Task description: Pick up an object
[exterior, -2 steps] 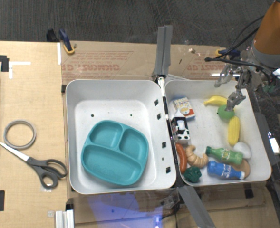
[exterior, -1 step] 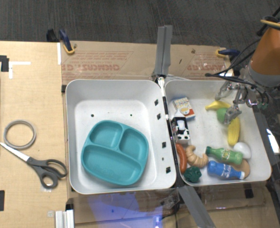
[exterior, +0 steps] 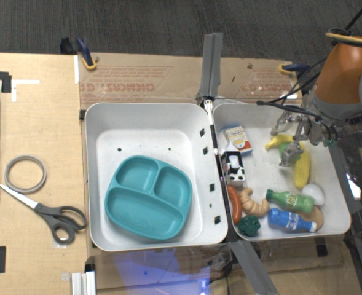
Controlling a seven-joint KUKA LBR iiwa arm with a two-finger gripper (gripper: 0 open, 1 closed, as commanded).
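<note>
The gripper is hanging over the right bin near its far edge, beside a banana; its finger state I cannot tell.

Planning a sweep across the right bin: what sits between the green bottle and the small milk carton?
In the camera view, between the green bottle and milk carton stands the black-and-white cow toy, with the tan pretzel-shaped toy nearer the bottle.

Our grey arm reaching in from the right, orange band above our wrist at the upper right edge, our wrist bent downward and leftward, our claw hanging low with its metal fingers pointing down, cables trailing beside it
</note>
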